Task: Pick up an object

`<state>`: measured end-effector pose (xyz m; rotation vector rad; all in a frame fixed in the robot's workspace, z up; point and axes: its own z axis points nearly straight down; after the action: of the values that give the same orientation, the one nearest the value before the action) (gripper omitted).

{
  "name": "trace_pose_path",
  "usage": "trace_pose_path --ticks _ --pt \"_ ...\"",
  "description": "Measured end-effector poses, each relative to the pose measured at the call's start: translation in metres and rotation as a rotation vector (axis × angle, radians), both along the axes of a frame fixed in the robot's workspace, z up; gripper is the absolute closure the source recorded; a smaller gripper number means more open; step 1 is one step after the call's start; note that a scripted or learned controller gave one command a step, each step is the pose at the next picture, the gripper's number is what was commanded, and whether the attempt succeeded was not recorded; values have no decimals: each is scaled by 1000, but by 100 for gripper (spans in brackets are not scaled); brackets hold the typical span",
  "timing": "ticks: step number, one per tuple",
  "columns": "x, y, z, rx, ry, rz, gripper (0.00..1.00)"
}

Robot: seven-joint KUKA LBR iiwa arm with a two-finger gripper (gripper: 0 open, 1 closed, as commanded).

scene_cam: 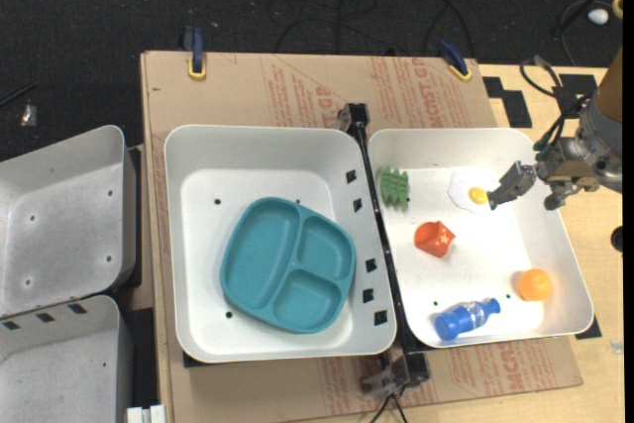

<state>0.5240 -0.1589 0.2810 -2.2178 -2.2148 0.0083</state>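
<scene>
Camera view puts your likeliest target, the flat white-and-yellow fried-egg toy [469, 194], at the upper middle of the right white bin [570, 258]. Your gripper [526, 183] hovers just right of it, fingers spread and holding nothing. A red faceted block [434, 239], green ridged toy [395, 186], orange ball [534, 284] and blue bottle [464, 318] lie well apart. Risk: the thin egg may slip under closing fingers. Red lettering on the cardboard underlay [297, 94] is unreadable to you.

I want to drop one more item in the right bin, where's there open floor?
Bare floor lies between the red object, orange ball and blue bottle. It is crowded near the fried-egg toy, where the gripper hovers.
</scene>
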Motion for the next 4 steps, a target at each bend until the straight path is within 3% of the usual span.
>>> trace_pose_path --ticks 1,4 --pt "2 0 4 -2 -8 2 0" --pt "-7 -6 -167 0 -4 0 0"
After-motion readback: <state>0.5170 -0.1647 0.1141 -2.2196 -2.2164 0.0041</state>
